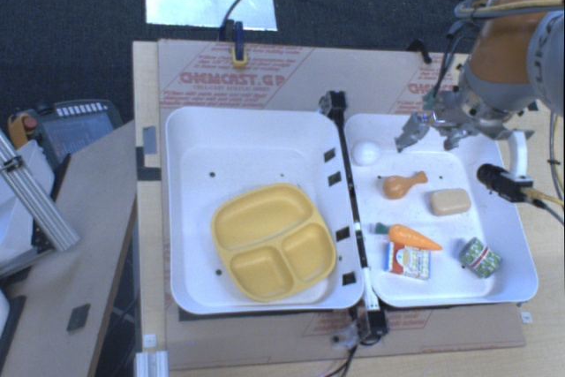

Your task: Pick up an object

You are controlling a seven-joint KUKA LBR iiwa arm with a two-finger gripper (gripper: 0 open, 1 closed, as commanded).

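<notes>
Objects fill the right bin (521,278) – white ball (365,153) at ten o'clock, orange drumstick (404,184) and beige block (449,201) mid-bin, carrot (413,236), small carton (407,260) and green packet (479,257) along six. The gripper (432,131) spreads its fingers, holding nothing, at twelve. The left bin (190,137) holds a yellow tray (272,239) – toward five

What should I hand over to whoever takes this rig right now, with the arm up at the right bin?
Pincer: open, holding nothing, hovering over the far part of the right bin.
Right bin holds: white ball, orange drumstick toy, beige block, toy carrot, small printed carton, green patterned piece.
Left bin: yellow divided tray.
Done: nothing picked yet.
Left: descend on one item, probably the ball or drumstick as nearest, close and lift.
</notes>
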